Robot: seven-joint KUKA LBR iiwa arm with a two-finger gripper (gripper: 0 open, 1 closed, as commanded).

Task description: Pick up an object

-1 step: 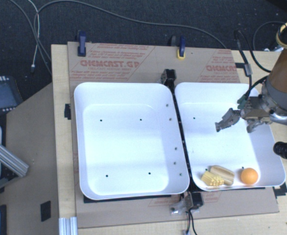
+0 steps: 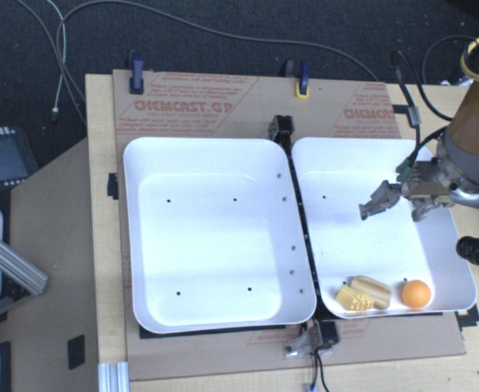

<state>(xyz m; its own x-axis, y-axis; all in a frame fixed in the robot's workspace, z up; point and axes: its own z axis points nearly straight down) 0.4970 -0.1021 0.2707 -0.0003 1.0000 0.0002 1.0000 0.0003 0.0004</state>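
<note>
On the table (image 2: 100,219) two white bins are set side by side, so that things can be carried from one to the other. The left bin (image 2: 215,235) is seen with only small dark dots on its floor. In the right bin (image 2: 370,162) three things are gathered along the near wall, at about six o'clock from the gripper: a yellow corn cob (image 2: 354,300), touching a pale bread roll (image 2: 371,287), and just beside them an orange ball (image 2: 416,293). The gripper (image 2: 396,203) is held above the bare middle of this bin, well apart from them. The jaws appear spread open, with nothing between them, probably because no object was reached yet.
</note>
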